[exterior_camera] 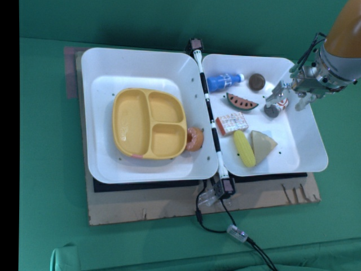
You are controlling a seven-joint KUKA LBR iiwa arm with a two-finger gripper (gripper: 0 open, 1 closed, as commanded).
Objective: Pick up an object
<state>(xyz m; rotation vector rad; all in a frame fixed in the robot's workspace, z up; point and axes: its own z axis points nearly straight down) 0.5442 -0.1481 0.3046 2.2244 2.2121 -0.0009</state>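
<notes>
A: Okay, quick one. Where's the gripper sitting?

B: I'm hovering over the right bin, at its far-right part, arm coming in from the right. My fingers are spreading apart, one on each side of a small red-and-white can. Next to that can, on its near-left side, is a dark round cap-like thing; too small to tell what it is.

A: Holding the can?

B: I'm not claiming that. It's lying between the fingers, but I can't see them pressing on it.

A: The relation that matters?

B: I'm judging the can as the target: it's lying straight below my fingertips, so the coming move is a short drop and a squeeze, not a sideways reach. Its long axis is too small to read.

A: Others, relative to the can?

B: Watermelon slice is lying to its left, brown round thing up-left, blue bottle further left. Corn and cheese wedge are lying nearer the camera. All apart from it.
</notes>
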